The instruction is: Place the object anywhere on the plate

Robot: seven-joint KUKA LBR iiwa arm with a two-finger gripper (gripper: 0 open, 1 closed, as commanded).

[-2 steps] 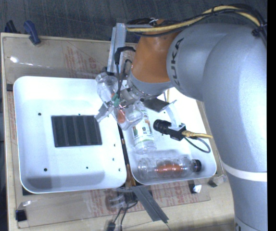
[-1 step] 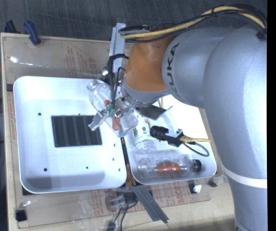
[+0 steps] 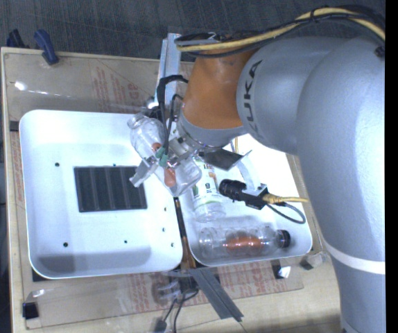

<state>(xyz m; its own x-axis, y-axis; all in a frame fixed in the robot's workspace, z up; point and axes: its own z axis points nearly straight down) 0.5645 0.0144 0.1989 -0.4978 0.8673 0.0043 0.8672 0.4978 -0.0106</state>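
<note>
The plate [image 3: 109, 188] is a dark grey ridged rectangle lying in the left white bin [image 3: 46, 151]. My gripper [image 3: 159, 159] hangs over the divide between the two bins, just right of the plate's upper right corner. A clear plastic bottle [image 3: 144, 134] sits crosswise between its fingers, its rounded end sticking out up and to the left. Its other end, with something orange inside, points down and to the right. One grey fingertip [image 3: 140, 176] reaches down almost to the plate's right edge.
The right white bin [image 3: 296, 186] holds a clear bottle with a green label [image 3: 206, 194] and a clear bottle with orange contents [image 3: 240, 241] lying along its front wall. A black plug and cable [image 3: 244, 193] hang over that bin. The arm's bulk covers the right side.
</note>
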